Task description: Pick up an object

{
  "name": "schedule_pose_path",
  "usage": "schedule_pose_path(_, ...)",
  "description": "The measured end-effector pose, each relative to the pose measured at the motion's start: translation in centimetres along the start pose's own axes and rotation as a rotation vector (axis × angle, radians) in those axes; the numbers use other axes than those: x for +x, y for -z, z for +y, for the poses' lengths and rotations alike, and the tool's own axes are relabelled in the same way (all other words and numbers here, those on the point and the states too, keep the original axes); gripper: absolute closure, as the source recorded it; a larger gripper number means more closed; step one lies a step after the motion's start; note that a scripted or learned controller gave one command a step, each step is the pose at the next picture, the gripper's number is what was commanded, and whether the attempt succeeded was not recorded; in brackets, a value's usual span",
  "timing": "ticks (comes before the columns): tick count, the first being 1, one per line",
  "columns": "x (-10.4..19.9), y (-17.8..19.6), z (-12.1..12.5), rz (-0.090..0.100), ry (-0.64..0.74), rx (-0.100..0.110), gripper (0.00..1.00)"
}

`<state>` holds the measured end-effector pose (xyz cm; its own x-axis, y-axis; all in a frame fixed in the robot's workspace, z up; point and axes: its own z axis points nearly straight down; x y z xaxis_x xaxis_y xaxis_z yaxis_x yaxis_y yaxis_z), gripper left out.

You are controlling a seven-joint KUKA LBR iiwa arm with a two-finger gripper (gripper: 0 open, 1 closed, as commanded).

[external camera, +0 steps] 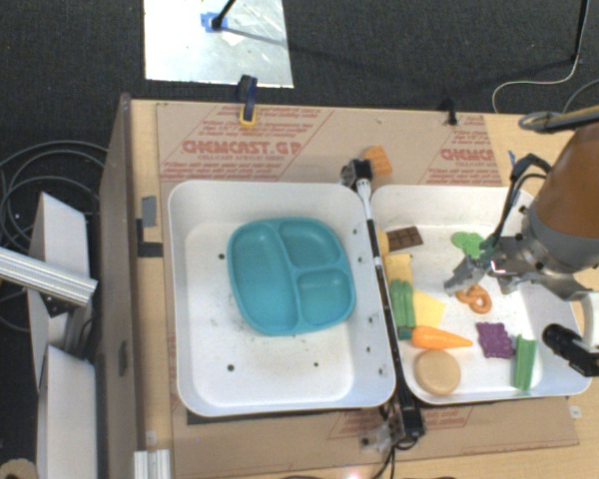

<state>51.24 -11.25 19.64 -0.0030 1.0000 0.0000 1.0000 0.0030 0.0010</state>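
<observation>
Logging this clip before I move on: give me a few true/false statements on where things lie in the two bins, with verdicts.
1. The blue divided plate lies in the left bin. True.
2. The carrot lies on the blue divided plate. False: it lies in the right bin, beside the round tan disc.
3. The pincer is over the right bin, near the orange ring. True.
4. The purple piece sits in the left bin. False: it is in the right bin, next to the green stick.
5. The brown block lies near the right bin's far edge. True.
</observation>
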Motion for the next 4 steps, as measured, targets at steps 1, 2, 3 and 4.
schedule_pose_path(1, -5.8, -8.0, 2.6, -0.001, -0.005, 0.002, 0.00)
schedule_pose_path(2, -4.6, -9.1, 10.0, -0.001, 0.005, -0.006, 0.00)
schedule_pose_path(3, -9.7, -11.2, 12.5, -0.003, -0.004, -0.003, 0.00)
schedule_pose_path(4, -9.5, -10.0, 12.6, -0.002, 0.001, -0.006, 1.00)
